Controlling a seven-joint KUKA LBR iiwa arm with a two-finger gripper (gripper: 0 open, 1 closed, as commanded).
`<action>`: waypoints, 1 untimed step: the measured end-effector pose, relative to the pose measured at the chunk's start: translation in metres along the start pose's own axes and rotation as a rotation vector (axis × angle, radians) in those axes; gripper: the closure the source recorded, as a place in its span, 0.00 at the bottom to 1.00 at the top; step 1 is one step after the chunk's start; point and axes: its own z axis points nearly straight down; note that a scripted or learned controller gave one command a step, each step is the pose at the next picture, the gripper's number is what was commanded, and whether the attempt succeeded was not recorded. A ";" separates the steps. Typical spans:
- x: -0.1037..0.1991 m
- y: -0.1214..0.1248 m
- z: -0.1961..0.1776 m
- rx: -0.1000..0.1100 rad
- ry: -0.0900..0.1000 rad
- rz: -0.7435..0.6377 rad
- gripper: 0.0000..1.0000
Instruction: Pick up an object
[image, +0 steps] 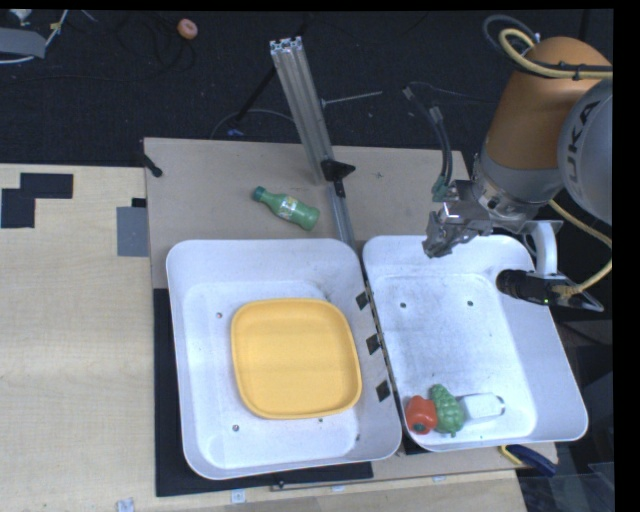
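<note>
A yellow square plate (295, 357) lies in the left bin (195, 270). In the right bin (540, 370), near its front left corner, sit a red tomato-like piece (421, 415), a green bumpy piece (447, 410) and a small white piece (483, 406), all close together. My gripper (441, 240) hangs above the far left corner of the right bin, well away from those pieces. Nothing shows between its fingers, and their spread is too small and dark to read.
A green bottle (287, 207) lies on its side on the bench behind the left bin. A slanted aluminium post (310, 105) rises behind the bins. The grey arm with its orange band (540, 110) fills the upper right.
</note>
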 end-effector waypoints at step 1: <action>0.052 -0.003 0.018 0.002 0.001 0.000 1.00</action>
